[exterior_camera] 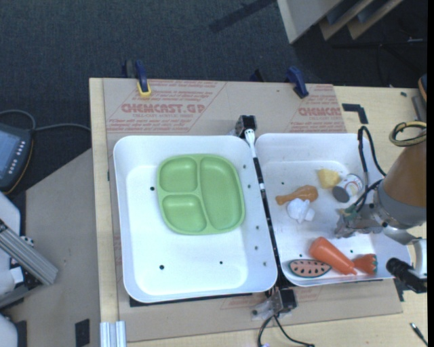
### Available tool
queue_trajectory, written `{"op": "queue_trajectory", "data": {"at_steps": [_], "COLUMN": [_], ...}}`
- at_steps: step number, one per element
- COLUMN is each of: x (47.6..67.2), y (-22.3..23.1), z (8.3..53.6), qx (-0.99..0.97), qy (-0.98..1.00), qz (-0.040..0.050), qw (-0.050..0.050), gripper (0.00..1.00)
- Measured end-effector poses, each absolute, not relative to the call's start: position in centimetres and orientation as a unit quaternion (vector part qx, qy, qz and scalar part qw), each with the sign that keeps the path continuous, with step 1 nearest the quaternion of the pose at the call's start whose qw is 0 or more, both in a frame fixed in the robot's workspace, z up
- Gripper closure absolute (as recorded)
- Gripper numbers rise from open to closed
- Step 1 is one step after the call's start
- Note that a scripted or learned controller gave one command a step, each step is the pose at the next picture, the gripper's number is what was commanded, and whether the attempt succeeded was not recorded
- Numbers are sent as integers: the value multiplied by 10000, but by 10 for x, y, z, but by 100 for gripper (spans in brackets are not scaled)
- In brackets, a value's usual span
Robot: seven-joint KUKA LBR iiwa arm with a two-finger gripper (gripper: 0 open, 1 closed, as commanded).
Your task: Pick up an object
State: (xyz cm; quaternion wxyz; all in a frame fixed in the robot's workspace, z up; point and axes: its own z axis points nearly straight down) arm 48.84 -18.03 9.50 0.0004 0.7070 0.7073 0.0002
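Gripper (pixel 347 223) hovering near right bin (pixel 271 152) right edge, over toy carrot (pixel 331 253); finger state untellable. Centering before descending advisable.

A dark blue-grey carpet (pixel 135 34) covers the floor around the bench (pixel 203 108), whose top is a pale board printed with red lettering. Two blue clamps (pixel 142 74) grip the board's far edge, one toward the left and one toward the right. At the upper right stands a piece of light-coloured furniture (pixel 332 17) with wooden slats leaning by it. At the left edge sit a dark screen device (pixel 12 156) with a cable and, below it, a grey metal rail (pixel 27 254). The light is even, with soft shadows.
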Motion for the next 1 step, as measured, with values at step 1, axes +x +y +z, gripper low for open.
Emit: {"op": "queue_trajectory", "data": {"at_steps": [1], "x": [495], "y": [-181], "z": [139], "qx": [7069], "qy": [7073], "qz": [7], "qw": [27], "gripper": [100]}}
